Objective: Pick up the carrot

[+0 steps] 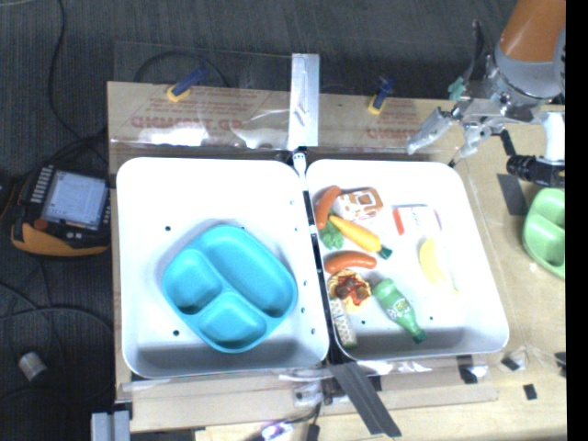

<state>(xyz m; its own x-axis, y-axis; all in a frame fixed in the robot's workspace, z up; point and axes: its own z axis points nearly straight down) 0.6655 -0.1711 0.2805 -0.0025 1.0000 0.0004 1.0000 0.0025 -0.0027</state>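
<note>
The grey arm with its orange band [537, 12] reaches in at the upper right, and its two-finger gripper [439, 136] hangs above the bench just beyond the far right corner of the right-hand shallow white bin [478, 237]; its two thin metal fingers [424, 139] are spread apart with nothing between them, so the pincer stands open and unladen.

The orange plastic carrot with a green leafy tip [360, 235] lies in the left half of that bin, slanting down toward the right; it rests just below a small orange-and-white printed carton [359, 203] and beside a curved reddish-brown sausage [324, 204] near the bin's left wall; a second reddish sausage [350, 261] lies just under the carrot; below that sits a dark brown and red food piece [351, 288]; a green plastic bottle [398, 309] lies tilted toward the near right; a yellow banana [431, 261] and a white card with a red stripe [414, 219] lie further right, well apart from the carrot.

The left-hand white bin [147, 200] holds a turquoise divided plastic tray [230, 286].
</note>
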